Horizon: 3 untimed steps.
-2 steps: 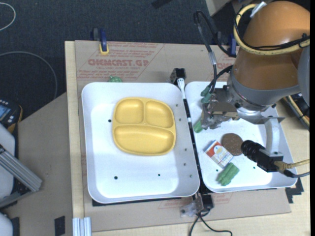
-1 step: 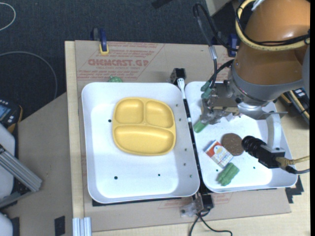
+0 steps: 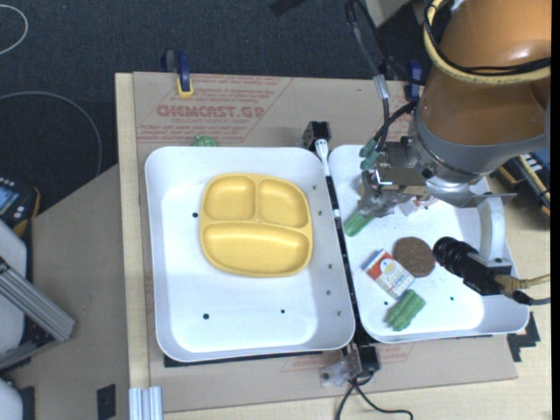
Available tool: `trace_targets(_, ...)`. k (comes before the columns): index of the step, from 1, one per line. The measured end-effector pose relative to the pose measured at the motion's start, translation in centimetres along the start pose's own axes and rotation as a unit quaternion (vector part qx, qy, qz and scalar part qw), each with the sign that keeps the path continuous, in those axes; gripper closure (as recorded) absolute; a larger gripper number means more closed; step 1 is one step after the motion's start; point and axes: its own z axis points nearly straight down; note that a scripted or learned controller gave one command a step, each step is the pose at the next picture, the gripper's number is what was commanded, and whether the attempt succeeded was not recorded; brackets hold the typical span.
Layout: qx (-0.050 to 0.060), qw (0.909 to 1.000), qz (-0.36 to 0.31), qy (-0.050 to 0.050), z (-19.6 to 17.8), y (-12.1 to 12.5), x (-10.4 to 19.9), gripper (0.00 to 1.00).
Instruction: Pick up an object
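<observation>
Risk lies mostly at the wall. The gripper point(image 3: 378, 192) hangs over the far left corner of the right bin point(image 3: 464, 318), and the green piece point(image 3: 357, 226), probably its target, lies close against the wall. A grasp could strike the wall or only push the piece away. I cannot tell if the gripper is spread or closed. This bin also holds a brown disc point(image 3: 413, 256), a red-and-white packet point(image 3: 389, 275) and a second green piece point(image 3: 405, 310). The left bin point(image 3: 175, 304) holds a yellow divided plate point(image 3: 255, 224).

The big grey and orange arm point(image 3: 486, 68) reaches in from the right. Its gripper point(image 3: 374, 195) points down, held low.
</observation>
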Motion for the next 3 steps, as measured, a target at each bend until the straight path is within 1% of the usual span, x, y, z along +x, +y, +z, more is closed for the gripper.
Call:
trace_targets(1, -0.005, 1.0000, -0.003, 0.003, -10.8, 1.8, 6.1, 1.00)
trace_targets(2, 0.006, 1.0000, 0.003, -0.001, -4.2, 0.1, 2.6, 1.00)
trace_targets(3, -0.001, 1.0000, -0.003, 0.002, -10.1, -0.1, 9.4, 1.00)
